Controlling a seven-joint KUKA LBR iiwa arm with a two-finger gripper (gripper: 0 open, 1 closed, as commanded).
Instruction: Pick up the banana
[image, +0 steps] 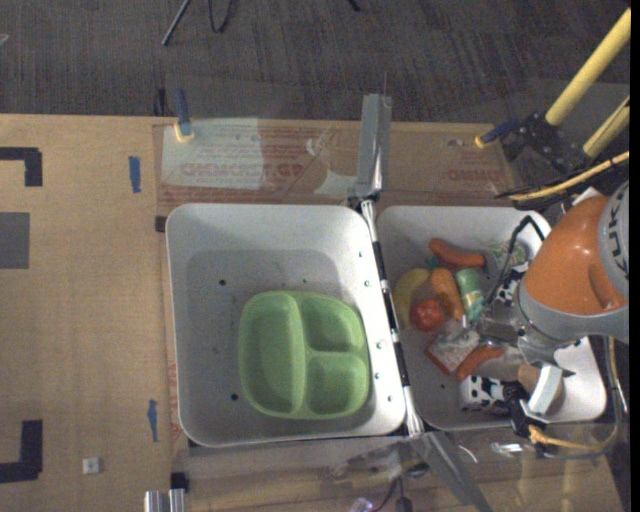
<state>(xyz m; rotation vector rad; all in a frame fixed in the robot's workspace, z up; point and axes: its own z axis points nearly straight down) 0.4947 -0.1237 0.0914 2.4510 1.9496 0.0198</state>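
Observation:
The banana (410, 287) is a yellow piece lying at the left side of the right bin (400, 228), close to the divider. A red tomato (428, 314) rests against its lower edge and partly covers it, and an orange piece (446, 291) lies on its right side. My gripper (498, 327) hangs over the middle of the right bin, below the orange wrist band (572, 270). It is to the right of the banana and apart from it, above a packet (455, 350) and an orange sausage (480, 360).
The left bin (200, 250) holds a green divided plate (300, 352). Other toy foods crowd the right bin: an orange sausage (456, 254) at the back, a green item (469, 287), and a black-and-white checkered piece (484, 392) at the front. Cables run along the right.

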